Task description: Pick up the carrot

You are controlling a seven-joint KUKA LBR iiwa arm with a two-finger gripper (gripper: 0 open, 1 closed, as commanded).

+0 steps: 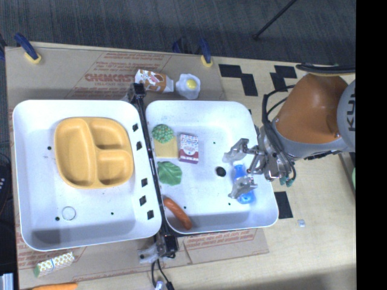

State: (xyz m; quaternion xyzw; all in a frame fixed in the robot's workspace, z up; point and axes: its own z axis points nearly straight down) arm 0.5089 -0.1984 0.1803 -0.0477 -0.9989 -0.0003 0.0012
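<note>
Orange and slim, the carrot [177, 213] lies in the right bin [208, 110], tucked into its near-left corner, close against the wall it shares with the left bin [24, 162]. Its long axis runs on a slant: one end points up-left toward the shared wall, the other down-right toward the near rim. I cannot tell which end is the tip.

Just above it lies a green leafy piece [170, 173], then a yellow block [167, 147] with a green bumpy vegetable [162, 133], and a small red-and-white box [188, 148] beside them.

The claw [242, 170] hangs over the right side of the same bin, its fingers spread apart and gripping nothing; a blue object [243, 186] lies under it. It stands well apart from the carrot.

To do the reach well, I judge the claw should travel left and toward the near edge, turn so the fingers straddle the carrot across its narrow width, and descend at mid-length, keeping clear of the bin wall.

The left bin holds a yellow divided tray [94, 151].
</note>
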